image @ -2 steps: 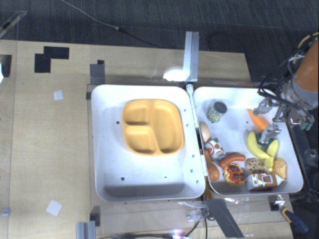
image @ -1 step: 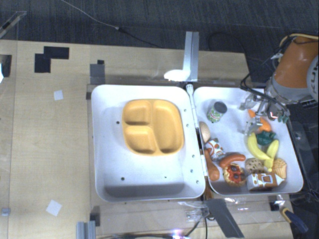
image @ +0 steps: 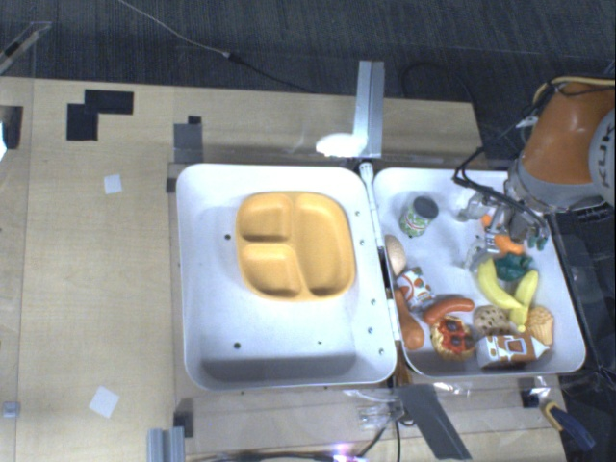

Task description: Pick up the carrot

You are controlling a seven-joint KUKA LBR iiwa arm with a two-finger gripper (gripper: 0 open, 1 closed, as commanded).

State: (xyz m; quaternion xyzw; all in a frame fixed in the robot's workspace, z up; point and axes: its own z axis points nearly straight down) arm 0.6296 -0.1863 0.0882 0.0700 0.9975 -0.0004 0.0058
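The carrot (image: 507,245) is seen pinched between the fingers of the gripper (image: 504,241), at the far right of the right bin (image: 438,192), close to its right wall and just above the bananas (image: 507,285). Open floor is left in the far middle of that bin, beside a small can (image: 418,216); its near half is crowded with toy food. A yellow divided plate (image: 293,243) is set in the left bin (image: 207,287), bare white floor ringing it. Both bins are borne by a pale wooden bench (image: 87,287); dark carpet (image: 289,17) lies beyond.
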